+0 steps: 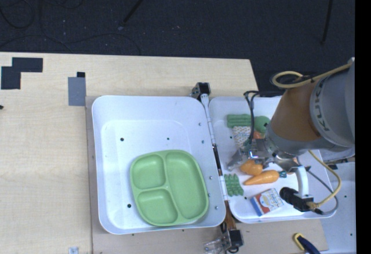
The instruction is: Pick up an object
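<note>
I see the worktop (46, 148), the right bin (324, 212), then the arm's pincer (246, 157) low over an orange carrot (262, 177) lying just beside it. Its spread I cannot tell. I'd centre above the carrot first.

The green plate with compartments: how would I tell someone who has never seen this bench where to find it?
Look at the two white bins side by side and take the left bin, the one away from the arm. The plate lies flat in its lower half. It is pale green, divided into three compartments, and much larger than the small toys crowded in the right bin.
</note>
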